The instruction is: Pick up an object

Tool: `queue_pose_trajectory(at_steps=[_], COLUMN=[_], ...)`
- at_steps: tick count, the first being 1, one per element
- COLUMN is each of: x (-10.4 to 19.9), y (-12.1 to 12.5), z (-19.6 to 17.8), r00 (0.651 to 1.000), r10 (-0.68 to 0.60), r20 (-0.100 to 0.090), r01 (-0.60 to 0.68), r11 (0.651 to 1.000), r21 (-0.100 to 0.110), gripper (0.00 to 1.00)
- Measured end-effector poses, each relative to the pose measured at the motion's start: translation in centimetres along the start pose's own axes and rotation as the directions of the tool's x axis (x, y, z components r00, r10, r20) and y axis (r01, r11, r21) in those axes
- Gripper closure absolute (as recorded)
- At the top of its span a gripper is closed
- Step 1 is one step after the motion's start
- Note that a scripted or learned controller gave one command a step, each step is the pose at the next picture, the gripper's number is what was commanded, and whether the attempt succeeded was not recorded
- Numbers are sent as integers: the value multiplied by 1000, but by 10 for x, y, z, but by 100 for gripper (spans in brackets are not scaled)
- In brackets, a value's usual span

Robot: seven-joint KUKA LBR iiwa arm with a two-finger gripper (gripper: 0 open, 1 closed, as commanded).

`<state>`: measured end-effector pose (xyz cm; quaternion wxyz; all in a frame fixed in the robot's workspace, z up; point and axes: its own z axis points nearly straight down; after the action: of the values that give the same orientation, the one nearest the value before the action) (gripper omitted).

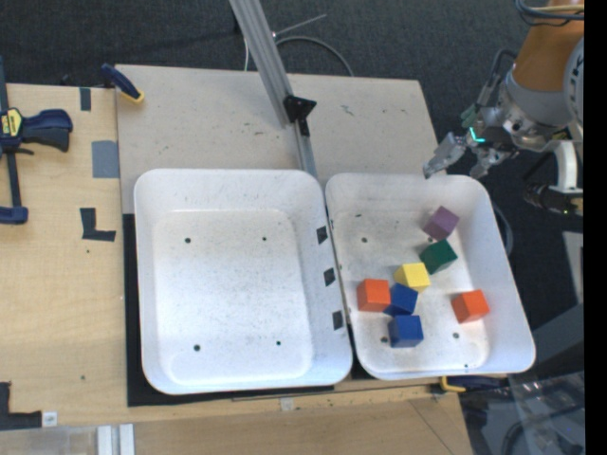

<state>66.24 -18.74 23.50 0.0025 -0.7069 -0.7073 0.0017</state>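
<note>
Above the upper right corner of the right white plastic bin (pixel 493 218), the two-finger gripper (pixel 463 162) is hovering with fingers spread apart, gripping nothing, while small coloured cubes are lying below.

Grey arm (pixel 555 83), orange band above wrist, black cable loops, teal light near gripper (pixel 462 162).

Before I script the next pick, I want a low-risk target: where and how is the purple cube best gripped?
Grip the purple cube across two opposite side faces, coming straight down from above. It lies apart from the green cube and the others, nearest the gripper, with room on its flanks. It sits turned relative to the right bin's walls, so the fingers probably need rotating to match its faces.
</note>
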Motion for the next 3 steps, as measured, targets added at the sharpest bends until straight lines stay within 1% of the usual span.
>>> queue_pose_trajectory(at_steps=[1, 2, 3], x=[0, -3, 3], y=[1, 5, 3], z=[-3, 42, 107], r00=[1000, 1000, 1000], r10=[-1, -1, -2], r20=[2, 2, 1], r01=[1, 1, 2], r11=[1000, 1000, 1000], r21=[-4, 0, 1], gripper=[0, 0, 0])
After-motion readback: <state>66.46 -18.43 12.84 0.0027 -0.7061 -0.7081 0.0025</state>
